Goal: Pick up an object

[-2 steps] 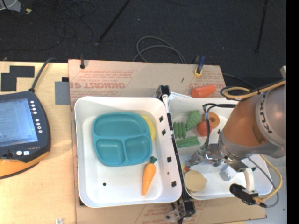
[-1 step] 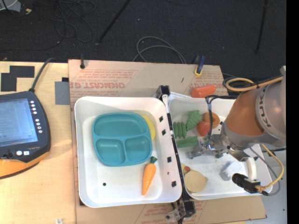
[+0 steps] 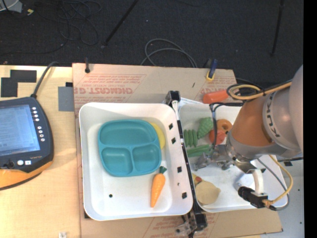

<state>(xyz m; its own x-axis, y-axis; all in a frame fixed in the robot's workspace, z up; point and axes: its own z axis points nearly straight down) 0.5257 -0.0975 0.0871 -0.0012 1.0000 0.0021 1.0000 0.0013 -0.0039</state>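
Objects for picking are all sitting in the right bin (image 3: 225,205), right under where the arm (image 3: 257,125) is reaching in. The gripper (image 3: 217,158) is hanging low over the middle of that bin, but the grey wrist and orange band are covering most of it, so I honestly can't tell how it's set or whether anything is caught in it. Closest to it, a dark green pod-shaped toy (image 3: 190,137) is lying just to its left near the divider, and a lighter green ridged piece (image 3: 205,128) is sitting right above that. An orange-red toy (image 3: 221,129) is poking out just beside the arm's edge. A tan rounded thing (image 3: 207,192) is resting down at the near-left corner of the bin, apart from the gripper.

Over in the left bin (image 3: 94,192), a teal divided plate (image 3: 130,148) is lying flat with something yellow (image 3: 159,135) peeking out from behind it, and a toy carrot (image 3: 157,187) is lying just below the plate.
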